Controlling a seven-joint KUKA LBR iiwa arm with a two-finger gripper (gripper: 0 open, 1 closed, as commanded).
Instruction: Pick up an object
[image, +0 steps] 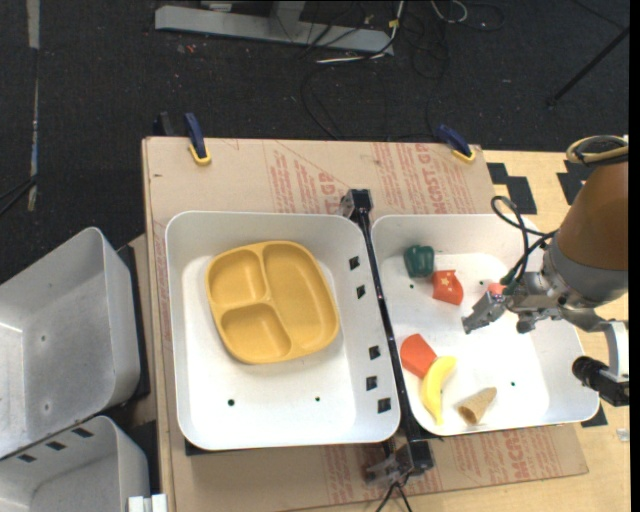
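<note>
Now the gripper (487, 308) is over the right bin (520, 235), roughly at the middle of its floor, reaching in from the arm (596, 235) at the bin's right side. Its two dark fingers (478, 317) stand slightly apart and point toward the bin's left wall, with bare white floor showing between and below them, so nothing sits in the grasp. Whether the tips touch the floor, the view will not say.

Around that same bin: a red block (447, 287) lies just beside the fingertips, a little toward the bin's far wall, close but clear of them. A green piece (419, 260) rests beyond it, nearer the far-left corner. Down toward the near wall, an orange-red piece (418, 354) lies against the left side, with a yellow banana (435, 387) touching it and a tan cone-shaped piece (478, 404) next to the banana, near the front rim.

Left of the right bin, across the divider, the other bin (190, 300) carries a yellow compartment tray (271, 299), well away from the gripper.
</note>
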